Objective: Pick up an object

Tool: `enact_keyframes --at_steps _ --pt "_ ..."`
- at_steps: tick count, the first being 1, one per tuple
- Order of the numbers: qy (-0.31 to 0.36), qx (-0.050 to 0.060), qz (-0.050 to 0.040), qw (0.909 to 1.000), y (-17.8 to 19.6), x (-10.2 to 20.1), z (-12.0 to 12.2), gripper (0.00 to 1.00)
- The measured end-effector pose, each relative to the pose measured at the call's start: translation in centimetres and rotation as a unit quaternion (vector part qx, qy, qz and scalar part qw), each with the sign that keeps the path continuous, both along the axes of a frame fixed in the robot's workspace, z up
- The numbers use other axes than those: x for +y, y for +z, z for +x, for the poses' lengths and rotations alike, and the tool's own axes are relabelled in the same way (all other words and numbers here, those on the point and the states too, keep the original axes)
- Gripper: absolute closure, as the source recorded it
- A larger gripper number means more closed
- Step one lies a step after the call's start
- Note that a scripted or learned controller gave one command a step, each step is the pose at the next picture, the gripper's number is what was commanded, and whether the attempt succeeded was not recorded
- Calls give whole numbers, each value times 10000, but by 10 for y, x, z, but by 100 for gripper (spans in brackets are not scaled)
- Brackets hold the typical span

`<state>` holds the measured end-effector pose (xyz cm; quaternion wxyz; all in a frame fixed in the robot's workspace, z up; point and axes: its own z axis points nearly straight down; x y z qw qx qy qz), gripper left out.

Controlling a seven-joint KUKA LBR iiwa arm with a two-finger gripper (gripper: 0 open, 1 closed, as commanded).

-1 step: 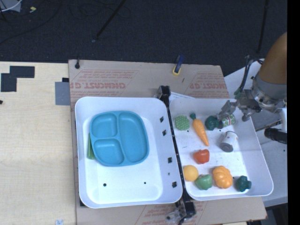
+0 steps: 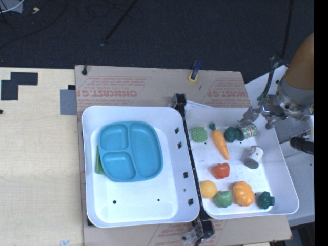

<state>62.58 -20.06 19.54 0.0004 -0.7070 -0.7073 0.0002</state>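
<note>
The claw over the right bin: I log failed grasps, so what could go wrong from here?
1. The claw hangs at the right bin's far side, where a small can and a dark green toy vegetable lie touching. Closing there might catch both, or nudge one aside.
2. The toy carrot lies just beside them; a descent could bump it.
3. That cluster sits close to the bin's far wall, so the claw may clip the rim.

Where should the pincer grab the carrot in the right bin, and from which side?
Probably from above, across the thick orange upper half of the carrot, just below its green top. It lies flat, pointing down the bin, tapering to a thin tip that would likely slip. The pincer should close across its width; there is bare floor on both sides, though the green ball sits near the top.
</note>
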Motion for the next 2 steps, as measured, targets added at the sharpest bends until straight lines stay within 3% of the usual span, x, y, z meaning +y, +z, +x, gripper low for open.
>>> enact_keyframes --at_steps 2 --pt "25 15 4 10000 -88 4 -1 0"
